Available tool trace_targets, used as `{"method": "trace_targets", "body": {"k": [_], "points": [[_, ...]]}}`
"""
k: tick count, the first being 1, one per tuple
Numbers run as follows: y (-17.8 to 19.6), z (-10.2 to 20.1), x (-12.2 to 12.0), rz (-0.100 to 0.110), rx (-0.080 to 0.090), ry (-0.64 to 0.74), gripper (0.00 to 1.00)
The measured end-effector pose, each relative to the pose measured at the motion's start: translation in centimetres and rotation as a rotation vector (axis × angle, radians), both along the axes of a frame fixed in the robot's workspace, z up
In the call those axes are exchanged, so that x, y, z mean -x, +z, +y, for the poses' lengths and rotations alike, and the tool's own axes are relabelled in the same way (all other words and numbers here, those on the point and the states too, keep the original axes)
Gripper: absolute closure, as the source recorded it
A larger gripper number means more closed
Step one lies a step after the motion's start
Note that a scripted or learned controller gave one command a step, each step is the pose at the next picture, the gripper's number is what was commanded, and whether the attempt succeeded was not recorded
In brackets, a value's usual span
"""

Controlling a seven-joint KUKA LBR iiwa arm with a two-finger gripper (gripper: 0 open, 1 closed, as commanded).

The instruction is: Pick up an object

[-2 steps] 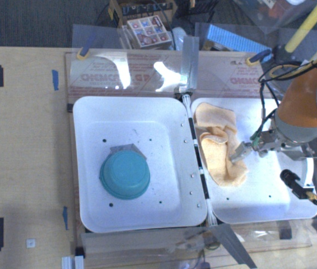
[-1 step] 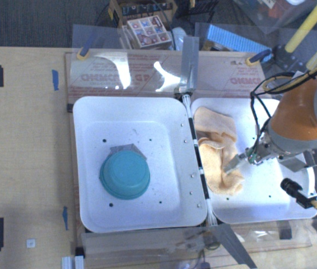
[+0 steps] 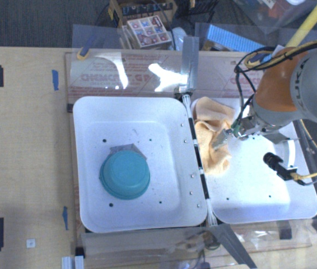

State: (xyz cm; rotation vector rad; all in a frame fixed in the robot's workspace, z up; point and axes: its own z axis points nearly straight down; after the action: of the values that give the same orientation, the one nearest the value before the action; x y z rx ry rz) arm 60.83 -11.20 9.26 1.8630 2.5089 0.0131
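A crumpled pale yellow cloth [image 3: 211, 133] lies against the left wall of the right bin [image 3: 259, 200]. My gripper [image 3: 223, 139] comes in from the right and its fingertips sit on the cloth's right part, pressed into the folds. A teal bowl [image 3: 125, 174] rests upside down in the left bin [image 3: 91, 122], on a small grey patch. Whether any cloth sits between the fingers cannot be made out.
The grey arm with its orange band [image 3: 279, 91] covers the right bin's upper right. A black cable fitting [image 3: 276, 164] hangs over that bin's middle. A clear panel [image 3: 125, 74] stands behind the bins, with boxes beyond it.
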Motion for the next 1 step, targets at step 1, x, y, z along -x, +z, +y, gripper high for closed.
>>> {"method": "trace_targets", "body": {"k": [1], "points": [[-0.16,0.56,-6.04,0.016,0.000,0.054,0.00]]}}
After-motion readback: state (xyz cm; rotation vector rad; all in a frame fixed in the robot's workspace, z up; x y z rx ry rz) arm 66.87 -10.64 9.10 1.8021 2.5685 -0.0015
